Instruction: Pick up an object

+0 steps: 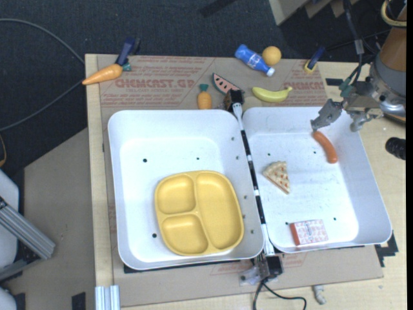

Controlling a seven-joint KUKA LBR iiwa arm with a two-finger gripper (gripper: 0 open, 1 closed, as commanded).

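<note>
In the right bin (361,192) lie an orange-red sausage (326,146) near the far edge, a pizza slice (277,176) toward the left side, and a small red and white box (308,231) near the front. My gripper (341,116) hangs over the bin's far right corner, just above and behind the sausage. Its fingers (326,115) are spread open, with nothing between them. The left bin (129,141) holds a yellow divided plate (199,212).
Toys lie on the board behind the bins: a carrot (103,75), a watermelon slice (221,82), a small orange fruit (204,99), a banana (271,93), a blue bottle (253,59) and an orange ball (271,55). A black divider (248,166) runs between the bins.
</note>
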